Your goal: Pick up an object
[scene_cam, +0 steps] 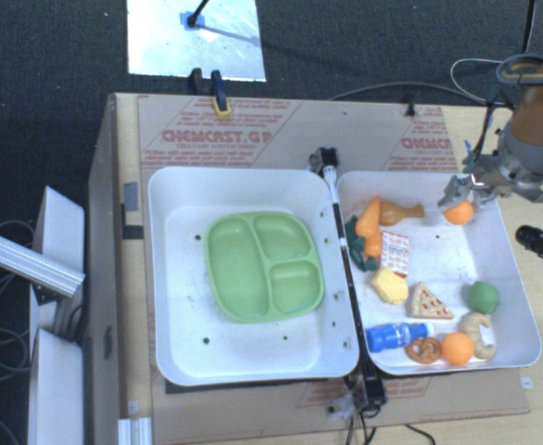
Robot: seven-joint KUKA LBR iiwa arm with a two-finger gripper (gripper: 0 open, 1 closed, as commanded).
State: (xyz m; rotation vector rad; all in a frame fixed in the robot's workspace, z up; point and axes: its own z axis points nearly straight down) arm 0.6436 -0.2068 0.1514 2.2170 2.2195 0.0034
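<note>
The right bin (505, 248) holds several toy foods. A small orange ball (458, 214) lies near its far right corner. My gripper (463, 193) hangs directly over that ball, touching or nearly touching its top; I cannot make out whether it grips it. Further left lie a carrot (369, 219) and a brown drumstick (400, 213). A red-and-white packet (395, 250), a yellow cheese wedge (390, 286) and a pizza slice (428, 301) sit in the middle. A green ball (482, 296), a blue bottle (397, 336), a pretzel (426, 349) and another orange ball (457, 348) lie at the front.
The left bin (183, 248) carries a green divided plate (264, 265). A black divider rail (339, 239) runs between the bins. A beige curved piece (478, 329) rests at the right bin's front corner. Cables (475, 68) hang behind the arm.
</note>
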